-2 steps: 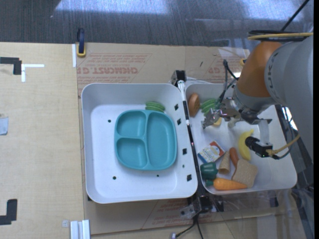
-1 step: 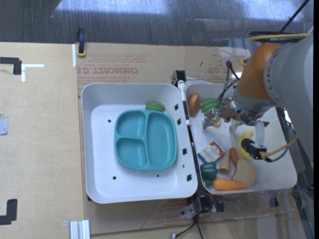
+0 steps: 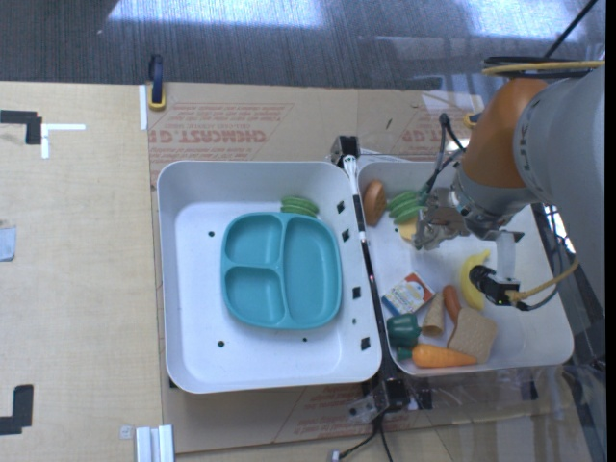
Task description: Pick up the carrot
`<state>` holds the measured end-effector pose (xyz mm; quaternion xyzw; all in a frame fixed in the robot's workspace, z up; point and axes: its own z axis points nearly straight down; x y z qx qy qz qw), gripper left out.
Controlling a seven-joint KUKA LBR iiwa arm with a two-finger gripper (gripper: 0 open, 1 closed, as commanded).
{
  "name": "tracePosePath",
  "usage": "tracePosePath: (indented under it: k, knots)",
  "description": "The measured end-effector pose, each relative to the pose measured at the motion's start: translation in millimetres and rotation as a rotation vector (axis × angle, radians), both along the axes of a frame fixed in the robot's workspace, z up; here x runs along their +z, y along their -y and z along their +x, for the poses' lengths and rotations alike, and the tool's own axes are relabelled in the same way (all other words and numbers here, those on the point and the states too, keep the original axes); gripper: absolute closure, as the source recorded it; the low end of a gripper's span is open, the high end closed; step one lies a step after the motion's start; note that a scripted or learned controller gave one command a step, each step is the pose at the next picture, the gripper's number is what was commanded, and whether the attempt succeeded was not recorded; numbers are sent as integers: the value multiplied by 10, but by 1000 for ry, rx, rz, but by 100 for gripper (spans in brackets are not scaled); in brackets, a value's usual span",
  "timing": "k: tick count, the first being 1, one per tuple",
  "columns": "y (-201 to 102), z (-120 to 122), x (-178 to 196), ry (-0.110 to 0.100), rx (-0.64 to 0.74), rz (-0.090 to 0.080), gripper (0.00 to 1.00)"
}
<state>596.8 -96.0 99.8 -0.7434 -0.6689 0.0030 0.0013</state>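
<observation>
tray (image 3: 282,269) in left bin (image 3: 183,287), carrot (image 3: 443,357) probably in right bin (image 3: 539,340)

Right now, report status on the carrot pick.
Gripper low in the right bin's far end, over green veg. Carrot at near edge, untouched. Bread slice touching it.

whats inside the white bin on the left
The left white bin holds a teal three-compartment plastic plate and, just beyond its far edge, a green pea pod. Whatever lies under the plate is covered.
</observation>
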Motion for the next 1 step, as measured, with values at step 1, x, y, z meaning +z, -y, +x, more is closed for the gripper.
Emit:
tracePosePath:
  k: [1]
  knots:
    - [-1, -1, -1, 0, 1, 0, 0]
